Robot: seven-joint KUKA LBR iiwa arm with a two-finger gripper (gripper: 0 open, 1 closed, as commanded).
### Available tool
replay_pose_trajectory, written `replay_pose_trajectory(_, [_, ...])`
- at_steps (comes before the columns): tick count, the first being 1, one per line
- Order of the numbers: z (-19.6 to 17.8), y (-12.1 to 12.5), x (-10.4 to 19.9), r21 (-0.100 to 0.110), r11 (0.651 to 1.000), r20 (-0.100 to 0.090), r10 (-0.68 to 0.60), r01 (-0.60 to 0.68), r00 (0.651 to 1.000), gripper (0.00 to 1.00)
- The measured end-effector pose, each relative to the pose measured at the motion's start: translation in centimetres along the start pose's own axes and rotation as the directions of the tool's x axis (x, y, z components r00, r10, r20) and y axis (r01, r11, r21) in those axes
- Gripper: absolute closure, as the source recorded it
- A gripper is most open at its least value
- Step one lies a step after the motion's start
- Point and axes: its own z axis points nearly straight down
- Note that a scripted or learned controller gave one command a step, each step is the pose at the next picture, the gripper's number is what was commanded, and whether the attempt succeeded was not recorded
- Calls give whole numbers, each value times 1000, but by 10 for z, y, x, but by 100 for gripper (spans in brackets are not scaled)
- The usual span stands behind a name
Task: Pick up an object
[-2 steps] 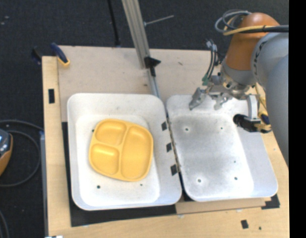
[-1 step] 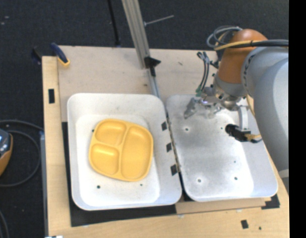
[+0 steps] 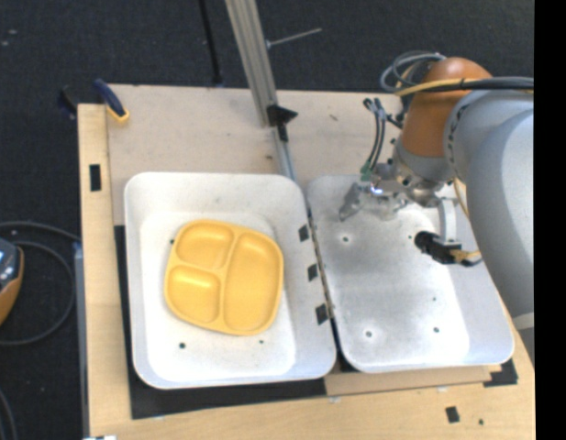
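- One yellow plate (image 3: 225, 276) is the only loose thing you have. It lies flat in the left bin (image 3: 145, 337), near its middle, and shows three compartments.
- Two white bins: the right bin (image 3: 402, 310) sits just beside the left bin, their long edges close together. You can count three small black clips (image 3: 312, 271) along the left bin's right edge.
- One gripper (image 3: 349, 206) hangs just past the left bin's far right corner, over the right bin and well apart from the plate. You cannot tell whether it is released or clenched. Nothing shows in its grasp.
- One arm (image 3: 503, 172), grey with an orange band, comes in from the side away from the left bin.
- One pale wooden bench (image 3: 191, 126) carries the left bin and shows bare beyond its far rim.
- One aluminium post (image 3: 249, 53) rises beyond the left bin's far right corner.
- One blue and yellow clamp (image 3: 111, 102) sits beyond the left bin's far left corner.
- Dark carpet (image 3: 81, 26) surrounds the bench.
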Motion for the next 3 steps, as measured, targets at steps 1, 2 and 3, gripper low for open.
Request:
replay_pose_trajectory(1, [-12,1,-1,-3,1000,2,0,0,1000,100])
replay_pose_trajectory(2, [-56,3,-4,-6,1000,0,3,-3,1000,100])
replay_pose_trajectory(3, [-118,5,3,-7,1000,-1,-3,3,1000,100])
